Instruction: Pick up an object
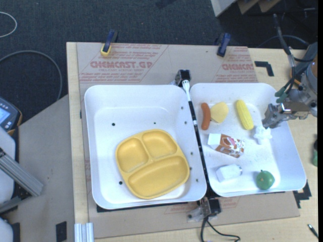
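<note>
Dark carpet surrounds the counter [151, 59], a brown cardboard-covered top printed with red lettering that carries two shallow white bins side by side. At the middle of the left bin [96, 110] lies a yellow plastic plate with three compartments [152, 163]. Along the far side of the right bin [287, 150] sit a red-orange sausage-shaped toy [205, 116], a pale yellow rounded piece [219, 112] touching it, and a yellow toy corn cob [245, 114]. Near that bin's middle lies a small white carton with a brown and red print [227, 145], with a small white block [228, 172] nearer its front edge and a green round toy fruit [265, 179] at its front right corner. The grey tool [270, 120] hangs over the right bin's right edge, just above a small white piece [261, 135]; whether it is released or clenched I cannot tell.
</note>
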